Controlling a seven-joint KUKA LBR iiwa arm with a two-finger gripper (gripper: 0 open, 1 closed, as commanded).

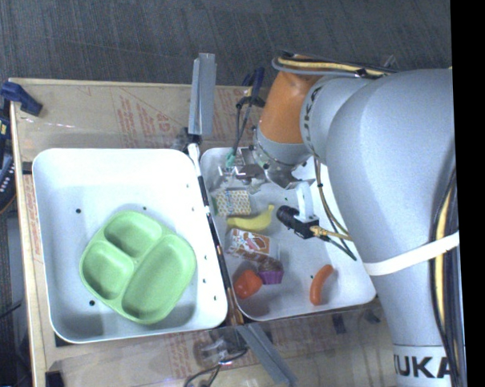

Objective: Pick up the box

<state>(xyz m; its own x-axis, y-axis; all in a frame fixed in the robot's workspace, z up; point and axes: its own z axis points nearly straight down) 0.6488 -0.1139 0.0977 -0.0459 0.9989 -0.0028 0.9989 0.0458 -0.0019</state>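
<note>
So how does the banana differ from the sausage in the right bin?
The banana is yellow; the sausage is orange-red. The banana lies roughly crosswise near the middle of the right bin, next to the small patterned box, while the sausage lies tilted near the bin's lower edge, apart from the other items. The banana curves more; the sausage looks nearly straight. Both are small elongated toy foods lying flat.

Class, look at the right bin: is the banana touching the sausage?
Apart. The camera view shows bare white bin floor between the banana and the sausage.
</note>
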